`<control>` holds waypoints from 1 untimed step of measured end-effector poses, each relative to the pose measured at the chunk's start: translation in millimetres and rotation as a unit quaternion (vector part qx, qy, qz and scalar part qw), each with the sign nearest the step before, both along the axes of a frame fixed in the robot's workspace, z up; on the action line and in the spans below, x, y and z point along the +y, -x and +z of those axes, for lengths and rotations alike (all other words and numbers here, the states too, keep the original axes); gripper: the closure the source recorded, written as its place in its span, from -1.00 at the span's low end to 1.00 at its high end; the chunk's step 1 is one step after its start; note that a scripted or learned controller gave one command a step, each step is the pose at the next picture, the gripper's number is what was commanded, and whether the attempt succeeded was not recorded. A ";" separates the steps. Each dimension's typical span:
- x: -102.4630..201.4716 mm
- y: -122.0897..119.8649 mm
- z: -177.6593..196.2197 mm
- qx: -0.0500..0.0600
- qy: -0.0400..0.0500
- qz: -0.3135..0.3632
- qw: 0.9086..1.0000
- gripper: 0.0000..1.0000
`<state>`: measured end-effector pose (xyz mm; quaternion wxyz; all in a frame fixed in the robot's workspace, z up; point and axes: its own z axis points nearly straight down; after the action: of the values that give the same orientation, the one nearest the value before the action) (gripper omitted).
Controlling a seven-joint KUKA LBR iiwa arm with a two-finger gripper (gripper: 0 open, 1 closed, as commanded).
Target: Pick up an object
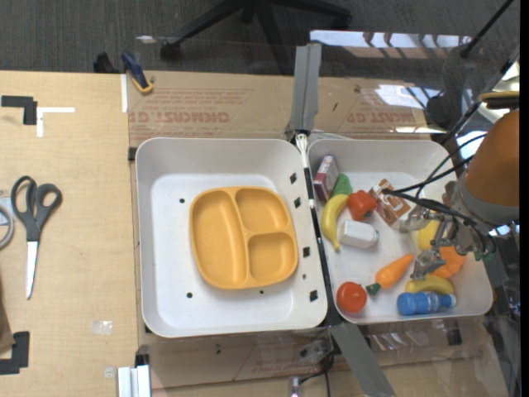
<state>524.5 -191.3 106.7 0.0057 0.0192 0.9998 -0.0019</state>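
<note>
The right bin (388, 144) holds several toy foods: a banana (332, 218), a red pepper (361, 204), a white block (358, 235), a carrot (393, 270), a tomato (351, 297), a blue bottle (423, 303) and a brown packet (392, 206). My gripper (430, 255) is low in the bin's right part, among cables. It is beside a yellow piece (425, 235) and above another yellow piece (433, 284). An orange item (452, 263) lies just to its right. Nothing is visibly lifted.
A yellow divided plate (245, 236) lies in the left bin (149, 246). Scissors (33, 213) rest on the bench at far left. A maroon can (326, 174) and a green piece (341, 185) sit near the bins' divider.
</note>
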 end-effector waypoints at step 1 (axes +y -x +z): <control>60.3 -16.8 -14.3 0.004 -0.002 -0.010 1.000 -1.00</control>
<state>541.2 -131.0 92.4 0.0013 0.0293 0.9996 0.0002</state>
